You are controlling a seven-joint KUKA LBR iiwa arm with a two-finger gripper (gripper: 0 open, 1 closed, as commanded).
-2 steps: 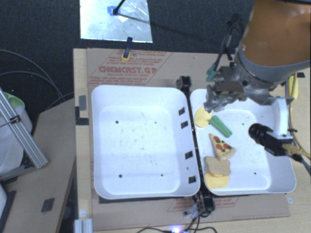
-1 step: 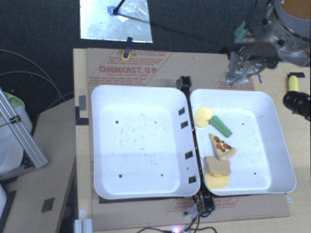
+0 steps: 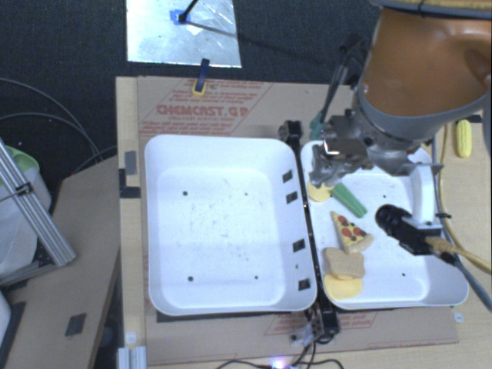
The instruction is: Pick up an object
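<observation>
One yellow piece point(image 3: 317, 193) lies in the right bin point(image 3: 430, 292), just beside the gripper point(image 3: 323, 177).

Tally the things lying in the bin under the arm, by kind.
Green stick: 1
Pizza slice: 1
Bread slice: 1
Yellow pieces: 2, one at the far left, one by the bread slice
Total: 5

broad orange band point(image 3: 419, 44), grey ring point(image 3: 400, 127) below it, silvery metal pincer point(image 3: 324, 177), dark cables point(image 3: 336, 91) alongside
</observation>
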